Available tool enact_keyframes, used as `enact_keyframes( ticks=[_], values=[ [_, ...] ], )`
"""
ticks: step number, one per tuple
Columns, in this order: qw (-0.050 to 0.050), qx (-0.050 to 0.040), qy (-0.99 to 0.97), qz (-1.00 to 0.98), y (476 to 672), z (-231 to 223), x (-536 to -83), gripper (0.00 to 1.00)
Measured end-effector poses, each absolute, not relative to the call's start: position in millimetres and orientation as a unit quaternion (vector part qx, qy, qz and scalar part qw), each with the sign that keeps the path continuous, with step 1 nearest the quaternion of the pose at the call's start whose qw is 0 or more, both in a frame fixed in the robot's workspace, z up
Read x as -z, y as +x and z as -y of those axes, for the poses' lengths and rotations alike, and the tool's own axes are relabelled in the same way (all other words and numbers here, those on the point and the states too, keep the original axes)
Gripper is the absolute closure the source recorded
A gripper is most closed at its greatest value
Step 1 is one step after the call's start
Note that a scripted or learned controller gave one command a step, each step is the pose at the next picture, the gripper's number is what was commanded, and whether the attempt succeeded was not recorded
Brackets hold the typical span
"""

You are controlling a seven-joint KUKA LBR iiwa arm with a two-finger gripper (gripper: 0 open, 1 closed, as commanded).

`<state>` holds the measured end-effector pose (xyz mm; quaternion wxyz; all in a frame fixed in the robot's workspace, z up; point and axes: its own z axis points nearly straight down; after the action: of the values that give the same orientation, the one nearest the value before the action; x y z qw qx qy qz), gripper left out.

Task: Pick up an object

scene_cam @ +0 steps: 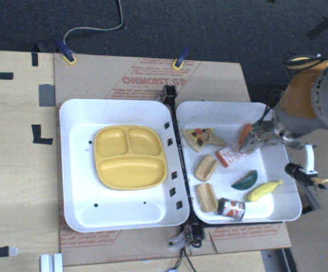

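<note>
can point(231, 208) in right bin point(277, 211) | yellow tray point(131, 156) in left bin point(79, 169) | tool point(251, 143) grip unclear

Left bin point(73, 152): holds a yellow divided plate point(131, 156), centred, three compartments.
Right bin point(277, 208): pizza slice toy point(200, 137) at 10 o'clock; two bread rolls point(205, 167) point(205, 197) at 8; can point(230, 208) at 6; banana point(264, 190) at 4; green piece point(246, 179) beside it; red-white packet point(230, 154) centre.
Gripper point(253, 141): low at 2 o'clock, just beside an orange-red piece point(245, 132), near the packet.
</note>
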<state>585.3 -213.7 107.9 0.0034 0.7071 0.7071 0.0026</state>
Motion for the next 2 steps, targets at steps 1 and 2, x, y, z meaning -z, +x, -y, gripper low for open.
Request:
enact_keyframes(
  ticks=[1, 2],
  values=[
    [0.003, -0.0024, 0.707, -0.707, 585.0, 214, -108, 0.0],
    [0.003, -0.0016, 0.706, -0.708, 647.3, 223, -87, 0.0]
  ],
)
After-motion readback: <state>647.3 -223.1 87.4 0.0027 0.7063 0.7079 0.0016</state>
